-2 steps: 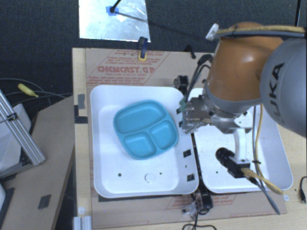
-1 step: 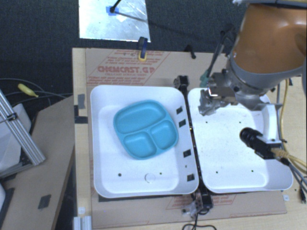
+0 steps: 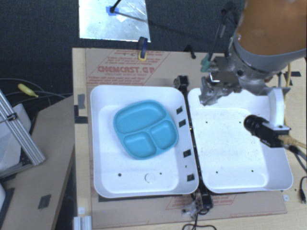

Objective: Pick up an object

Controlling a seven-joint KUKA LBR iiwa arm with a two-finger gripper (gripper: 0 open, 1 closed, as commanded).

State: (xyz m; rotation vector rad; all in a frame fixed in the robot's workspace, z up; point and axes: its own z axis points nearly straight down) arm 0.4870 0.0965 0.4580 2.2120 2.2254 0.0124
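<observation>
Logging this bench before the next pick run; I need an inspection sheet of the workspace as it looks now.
Surface: two white bins side by side, left bin, right bin, on a cardboard sheet.
Job's things: blue divided plate lying in the left bin.
Clutter: nothing seen in the bins.
Grippers: gripper over the right bin's far left corner; nothing visibly held.
Cables: cables at left.
Surroundings: foil-like sheet beyond the bench.

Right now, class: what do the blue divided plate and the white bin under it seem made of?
Blue divided plate: likely moulded plastic, even colour, soft sheen, rounded compartment walls. White bin: probably thin formed plastic, matt, faintly speckled, with rounded corners; the look leaves it open.
</observation>
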